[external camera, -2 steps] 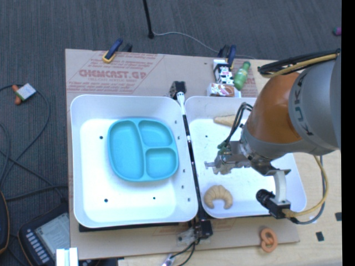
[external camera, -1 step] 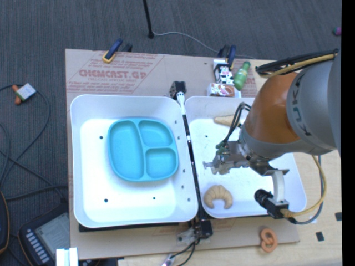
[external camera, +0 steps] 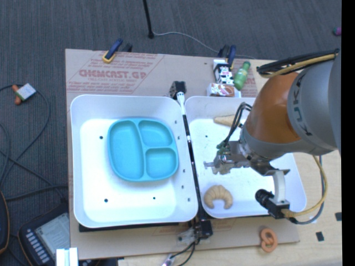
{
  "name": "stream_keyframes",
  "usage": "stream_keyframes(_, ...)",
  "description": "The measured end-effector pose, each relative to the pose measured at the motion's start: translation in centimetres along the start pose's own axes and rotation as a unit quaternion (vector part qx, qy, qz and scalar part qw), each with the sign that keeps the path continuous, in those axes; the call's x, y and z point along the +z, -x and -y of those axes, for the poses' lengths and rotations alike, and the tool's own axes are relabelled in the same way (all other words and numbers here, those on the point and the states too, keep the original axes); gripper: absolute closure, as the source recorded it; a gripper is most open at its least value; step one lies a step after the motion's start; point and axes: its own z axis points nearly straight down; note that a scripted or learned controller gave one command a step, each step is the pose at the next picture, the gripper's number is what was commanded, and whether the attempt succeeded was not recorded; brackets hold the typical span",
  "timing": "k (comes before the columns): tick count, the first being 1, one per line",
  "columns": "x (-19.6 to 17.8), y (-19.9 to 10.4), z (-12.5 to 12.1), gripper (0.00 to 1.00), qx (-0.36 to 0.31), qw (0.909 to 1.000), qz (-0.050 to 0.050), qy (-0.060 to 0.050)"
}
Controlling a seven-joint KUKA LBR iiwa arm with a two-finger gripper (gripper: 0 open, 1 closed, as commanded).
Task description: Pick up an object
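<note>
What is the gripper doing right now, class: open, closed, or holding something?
Gripper: over the right bin, above the croissant; open or closed cannot be told.

Dark grey carpet floor [external camera: 44, 15], black cables [external camera: 16, 165] across it, brown cardboard sheet [external camera: 116, 73] under the bins

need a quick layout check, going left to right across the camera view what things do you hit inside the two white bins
light blue three-compartment plastic plate in the left white bin → tan croissant in the right white bin → gripper above it
</note>
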Motion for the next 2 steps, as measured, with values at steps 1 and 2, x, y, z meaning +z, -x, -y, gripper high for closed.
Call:
stream_keyframes(1, 0.00, 0.18, 0.01, 1.00, 0.000, 1.0000, 0.000, 0.000)
stream_keyframes(2, 0.00, -0.27, -0.01, 1.00, 0.000, 1.0000, 0.000, 0.000)
